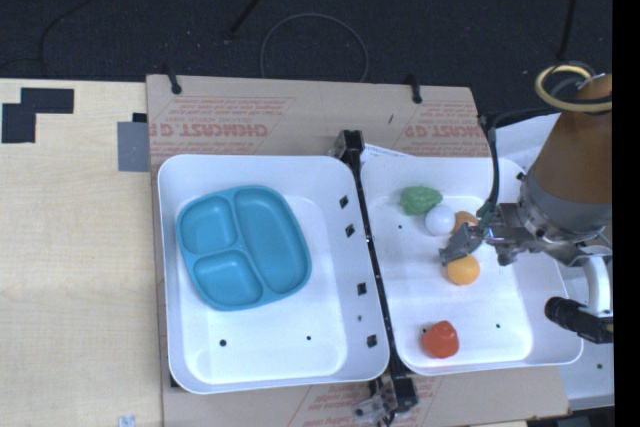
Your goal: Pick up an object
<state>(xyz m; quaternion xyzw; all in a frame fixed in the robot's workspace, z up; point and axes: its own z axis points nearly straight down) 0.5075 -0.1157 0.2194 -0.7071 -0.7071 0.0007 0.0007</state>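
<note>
The right bin (500, 335) holds several small objects. A green lump (420, 200) lies near its far side, with a white ball (439, 221) just in front of it. An orange piece (466, 219) sits beside the white ball, and a yellow-orange ball (462, 271) lies a little nearer. A red object (440, 339) rests near the bin's front wall. My gripper (463, 245) reaches in from the right and hangs low between the orange piece and the yellow-orange ball, right at the ball's top edge. Whether it touches either one is not visible.
The left bin (330, 335) holds a blue divided plate (243, 246). A black divider (366, 255) runs between the two bins. The arm's grey and orange body (575, 165) covers the right bin's far right corner. Cardboard (300, 120) lies under the bins.
</note>
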